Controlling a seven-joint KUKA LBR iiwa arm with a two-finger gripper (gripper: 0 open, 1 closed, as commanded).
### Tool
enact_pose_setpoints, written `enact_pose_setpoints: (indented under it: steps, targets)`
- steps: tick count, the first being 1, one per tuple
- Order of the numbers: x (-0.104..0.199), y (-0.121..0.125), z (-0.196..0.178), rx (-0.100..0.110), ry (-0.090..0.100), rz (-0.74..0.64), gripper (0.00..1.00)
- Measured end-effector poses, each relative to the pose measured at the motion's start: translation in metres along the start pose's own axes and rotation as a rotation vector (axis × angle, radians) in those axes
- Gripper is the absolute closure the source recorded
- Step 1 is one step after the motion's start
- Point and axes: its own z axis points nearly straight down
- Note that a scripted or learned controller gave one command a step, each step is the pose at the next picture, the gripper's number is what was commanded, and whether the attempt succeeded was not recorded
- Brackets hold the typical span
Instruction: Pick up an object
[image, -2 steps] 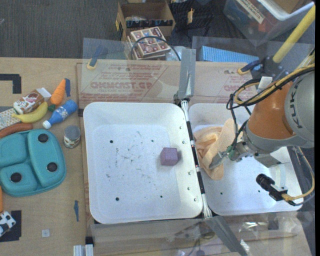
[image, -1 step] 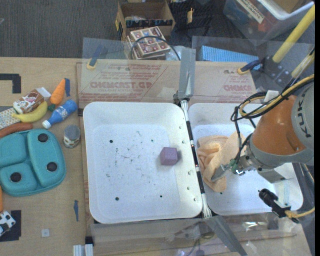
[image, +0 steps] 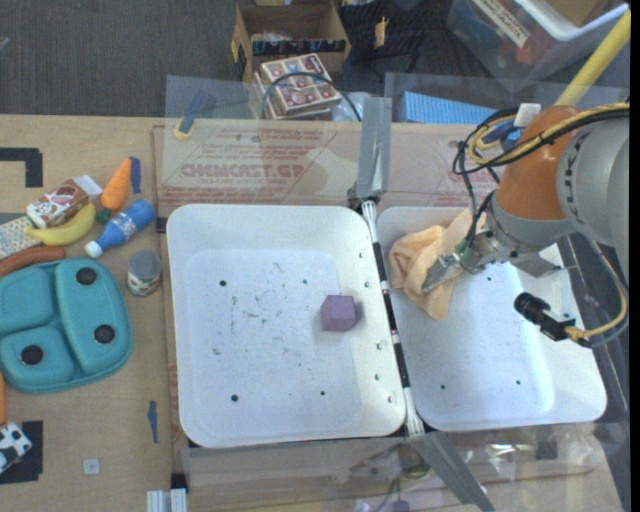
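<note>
A crumpled pale orange cloth (image: 420, 256) lies in the right bin (image: 510, 380) near its upper left corner. My gripper (image: 440, 274) reaches in from the right and its fingers are closed on the cloth's lower right fold. Part of the cloth hangs below the fingertips. A small purple cube (image: 339, 312) sits alone near the middle right of the left bin (image: 250, 400).
Left of the bins lie a teal tray (image: 60, 325), a toy banana (image: 60, 228), a carrot (image: 118, 183), a small bottle (image: 120, 228) and a grey can (image: 144, 272). A clear panel (image: 260, 165) leans behind the bins. Black cable loops by the arm's wrist (image: 545, 315).
</note>
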Motion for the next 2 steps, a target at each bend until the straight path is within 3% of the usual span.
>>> enact_pose_setpoints:
  steps: [1, 2]
  targets:
    - [-0.001, 0.038, 0.003, 0.018, 0.004, -0.010, 0.00]
    - [0.022, -0.002, 0.001, 0.003, 0.002, 0.045, 0.00]
